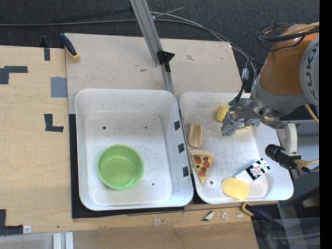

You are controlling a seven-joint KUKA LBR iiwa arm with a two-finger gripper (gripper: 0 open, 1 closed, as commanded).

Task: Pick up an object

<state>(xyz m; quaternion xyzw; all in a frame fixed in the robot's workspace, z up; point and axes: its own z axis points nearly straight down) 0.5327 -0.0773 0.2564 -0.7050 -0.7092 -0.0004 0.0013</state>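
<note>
- A blue-and-yellow clamp (69, 46) lies on the bench near its far left corner, well apart from both bins.
- The left bin (85, 139) holds a green bowl (121, 166), upright, in its near-left part; it touches no wall that can be made out.
- A grey metal pole (150, 32) slants down from the top of the view and ends at the far edge where the two bins meet.
- In the right bin (207, 105), just beside the shared wall, lies a tan bread-like piece (195, 135).
- Just nearer than the bread lies a toy pizza slice (202, 163) with red spots, its tip pointing toward the near rim.
- A yellow oval piece (236, 188) sits near the bin's near edge, and a black-and-white patterned block (257, 169) lies just beside it on the right.
- A small yellow object (223, 113) lies in the far part of the right bin, just left of the gripper.
- The gripper (233, 125) is down inside the right bin, beside that yellow object; how far its pincer is parted, and whether it has hold of anything, cannot be told.
- The arm's orange band (288, 61) rises above it at the right.
</note>
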